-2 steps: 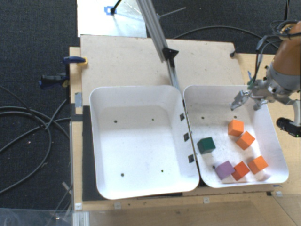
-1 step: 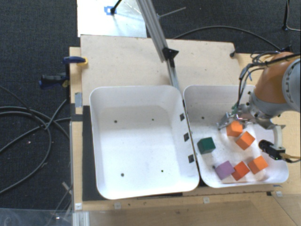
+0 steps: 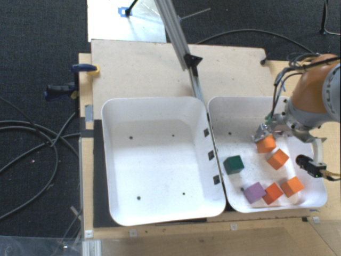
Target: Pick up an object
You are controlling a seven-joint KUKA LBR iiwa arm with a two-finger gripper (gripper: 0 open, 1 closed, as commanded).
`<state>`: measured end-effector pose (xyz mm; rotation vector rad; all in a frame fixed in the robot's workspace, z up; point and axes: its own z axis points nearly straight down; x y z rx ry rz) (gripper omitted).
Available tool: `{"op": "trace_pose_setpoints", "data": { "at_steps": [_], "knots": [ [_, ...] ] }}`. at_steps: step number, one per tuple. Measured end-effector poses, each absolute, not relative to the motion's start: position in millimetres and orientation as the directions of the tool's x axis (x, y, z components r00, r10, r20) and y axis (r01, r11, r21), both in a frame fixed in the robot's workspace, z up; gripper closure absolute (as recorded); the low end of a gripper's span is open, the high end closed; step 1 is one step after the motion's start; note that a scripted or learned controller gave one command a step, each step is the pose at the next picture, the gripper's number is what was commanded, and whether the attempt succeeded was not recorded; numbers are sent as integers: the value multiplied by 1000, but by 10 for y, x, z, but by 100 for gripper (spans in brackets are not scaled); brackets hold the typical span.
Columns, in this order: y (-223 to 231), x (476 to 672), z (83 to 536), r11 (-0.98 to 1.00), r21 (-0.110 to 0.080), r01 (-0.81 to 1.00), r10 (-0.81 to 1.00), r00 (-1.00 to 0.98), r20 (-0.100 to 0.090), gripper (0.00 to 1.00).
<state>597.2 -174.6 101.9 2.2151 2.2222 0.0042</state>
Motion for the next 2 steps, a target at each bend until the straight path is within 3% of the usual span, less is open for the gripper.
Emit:
{"op": "trace_pose_setpoints", "data": {
  "at_steps": [1, 2],
  "knots": [
    [-1547, 5351, 1402, 0, -1, 1000, 1000, 0, 2, 100],
    [-1245, 5227, 1123, -1, 3, 1000, 1000, 1, -3, 100]
  ]
}}
